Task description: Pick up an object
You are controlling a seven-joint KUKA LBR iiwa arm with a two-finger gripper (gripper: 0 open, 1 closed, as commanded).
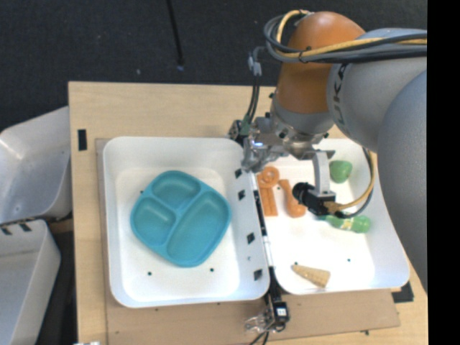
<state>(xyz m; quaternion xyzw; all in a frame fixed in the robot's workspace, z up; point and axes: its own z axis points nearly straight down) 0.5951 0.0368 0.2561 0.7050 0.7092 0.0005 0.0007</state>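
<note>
Currently the gripper (269, 165) sits low in the right bin (374, 264), over the orange pieces (279, 195) at its left side. Jaw state: cannot tell. Nothing is visibly lifted; pickup remains.

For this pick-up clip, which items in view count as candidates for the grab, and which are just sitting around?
Part of the job:
- claw, over the right bin
- orange toys under it
- orange piece beside them
- green piece
- green piece at the right
- tan cone

Just lying about:
- blue divided plate in the left bin
</note>
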